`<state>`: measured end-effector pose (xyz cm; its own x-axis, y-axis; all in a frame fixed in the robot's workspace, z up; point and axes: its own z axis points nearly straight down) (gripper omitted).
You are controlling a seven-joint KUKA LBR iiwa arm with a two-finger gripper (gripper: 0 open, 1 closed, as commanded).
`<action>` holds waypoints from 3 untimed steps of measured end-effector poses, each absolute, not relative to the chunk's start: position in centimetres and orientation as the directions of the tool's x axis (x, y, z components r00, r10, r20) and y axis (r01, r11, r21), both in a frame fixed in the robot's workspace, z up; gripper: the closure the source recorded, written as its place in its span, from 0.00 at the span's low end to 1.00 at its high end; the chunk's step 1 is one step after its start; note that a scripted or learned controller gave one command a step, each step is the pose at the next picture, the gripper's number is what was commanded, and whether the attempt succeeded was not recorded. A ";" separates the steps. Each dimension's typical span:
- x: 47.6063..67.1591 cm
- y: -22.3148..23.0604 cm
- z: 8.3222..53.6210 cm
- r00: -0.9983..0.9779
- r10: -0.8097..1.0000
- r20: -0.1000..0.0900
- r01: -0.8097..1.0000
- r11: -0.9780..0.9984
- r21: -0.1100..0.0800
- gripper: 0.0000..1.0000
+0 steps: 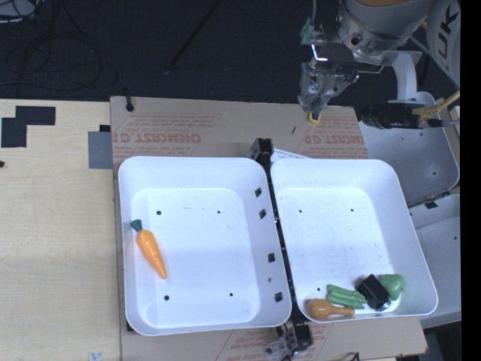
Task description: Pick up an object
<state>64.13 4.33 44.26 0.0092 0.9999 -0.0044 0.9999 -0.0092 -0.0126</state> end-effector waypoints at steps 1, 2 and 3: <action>62.1 9.1 36.2 -0.003 1.000 -0.001 1.000 0.003 -0.012 1.00; 64.1 4.4 38.0 0.003 1.000 -0.002 1.000 -0.003 -0.001 1.00; 58.9 3.0 40.8 0.004 1.000 0.000 1.000 -0.004 -0.003 1.00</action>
<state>58.93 2.96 40.84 0.0038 1.0000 -0.0001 1.0000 -0.0038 -0.0031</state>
